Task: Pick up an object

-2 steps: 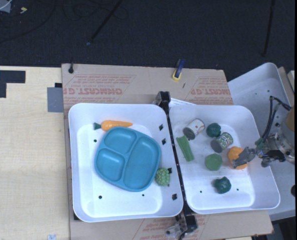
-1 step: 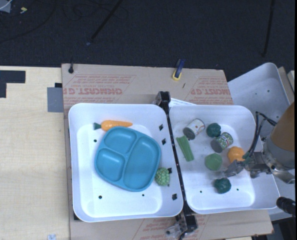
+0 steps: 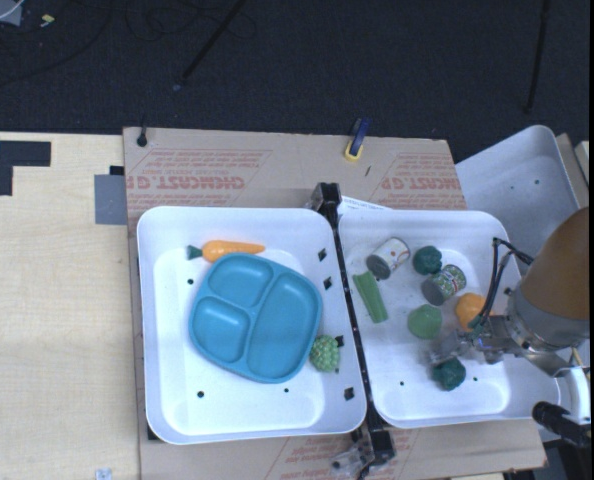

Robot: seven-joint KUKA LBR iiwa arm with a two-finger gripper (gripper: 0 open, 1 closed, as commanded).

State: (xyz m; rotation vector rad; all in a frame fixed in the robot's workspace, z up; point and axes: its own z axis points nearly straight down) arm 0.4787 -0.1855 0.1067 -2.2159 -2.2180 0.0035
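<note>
Claw (image 3: 455, 348) hovers low in the right white bin (image 3: 397, 408); dark green ball (image 3: 448, 373) just beneath; grip unclear.

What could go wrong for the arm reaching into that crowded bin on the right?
The gripper hangs among close-packed things: a dark green ball, a light green piece and an orange piece. It might knock one aside, or catch two together. Round things like the ball could well roll away from a grab. The right bin wall is close by here, so a nudged piece may end up jammed against it, harder to grasp.
</note>
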